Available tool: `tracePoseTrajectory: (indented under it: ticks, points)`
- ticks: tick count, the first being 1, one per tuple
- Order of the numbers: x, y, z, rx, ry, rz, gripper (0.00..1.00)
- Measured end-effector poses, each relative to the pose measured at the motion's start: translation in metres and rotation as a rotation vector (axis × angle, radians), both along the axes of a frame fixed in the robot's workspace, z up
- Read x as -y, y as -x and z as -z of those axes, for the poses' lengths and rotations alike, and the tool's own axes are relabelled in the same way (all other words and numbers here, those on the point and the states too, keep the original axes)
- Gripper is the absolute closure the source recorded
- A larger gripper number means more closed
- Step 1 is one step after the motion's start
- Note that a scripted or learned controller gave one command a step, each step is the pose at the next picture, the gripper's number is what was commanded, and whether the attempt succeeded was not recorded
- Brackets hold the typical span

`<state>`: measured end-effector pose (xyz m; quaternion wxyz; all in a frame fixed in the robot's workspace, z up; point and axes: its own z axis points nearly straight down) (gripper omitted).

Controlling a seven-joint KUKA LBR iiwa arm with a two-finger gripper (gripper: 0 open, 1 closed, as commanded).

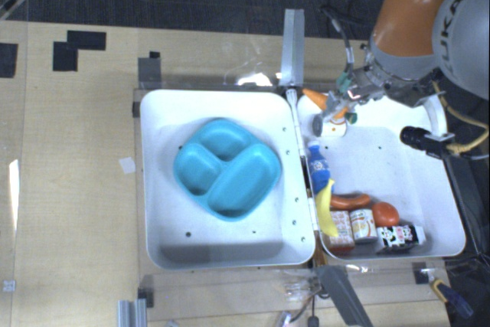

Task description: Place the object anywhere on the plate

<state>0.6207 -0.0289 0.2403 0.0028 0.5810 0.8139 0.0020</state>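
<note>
Carrot (313, 98) lying diagonally, by hand (339, 109), plate (227, 168) apart

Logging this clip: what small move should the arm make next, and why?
Probably lift the hand straight up. It sits low at the right bin's far left corner by an orange object, while the blue plate lies in the left bin, past the divider.
</note>
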Motion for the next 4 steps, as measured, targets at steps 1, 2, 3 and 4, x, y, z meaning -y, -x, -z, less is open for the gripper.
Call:
tracePoseTrajectory:
  ticks: [1, 2, 3, 4]
  points:
    - [0.000, 0.000, 0.000, 0.000, 0.000, 0.000, 0.00]
    - [-0.001, -0.002, -0.012, 0.007, 0.000, -0.005, 1.00]
    - [-0.021, -0.007, -0.017, 0.000, 0.001, -0.129, 1.00]
    - [0.030, 0.016, -0.059, 0.003, 0.004, -0.300, 1.00]
